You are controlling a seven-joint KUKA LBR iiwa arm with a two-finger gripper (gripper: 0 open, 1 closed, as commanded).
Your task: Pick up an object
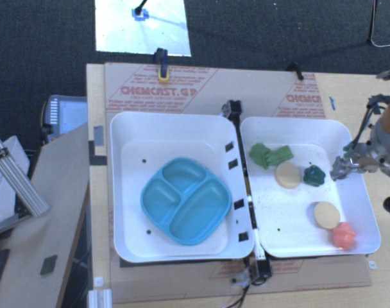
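On the bench sit two white bins side by side. Inside the left bin (pixel 127 140) lies a blue plate (pixel 185 199) with three parts. Inside the right bin (pixel 291 236) are five small things. A light green toy (pixel 270 154) sits near the back. Just in front of it is a round tan piece (pixel 288 174), and right next to that is a small dark green thing (pixel 314 175). Nearer the front lies another round tan piece (pixel 326 214), with a pink thing (pixel 343 235) touching it at the front corner. The gripper (pixel 342 167) hangs at the right edge of the right bin, near the dark green thing. I cannot tell how it is set, and nothing is seen in it. The grey arm (pixel 386 143) comes in from the right.
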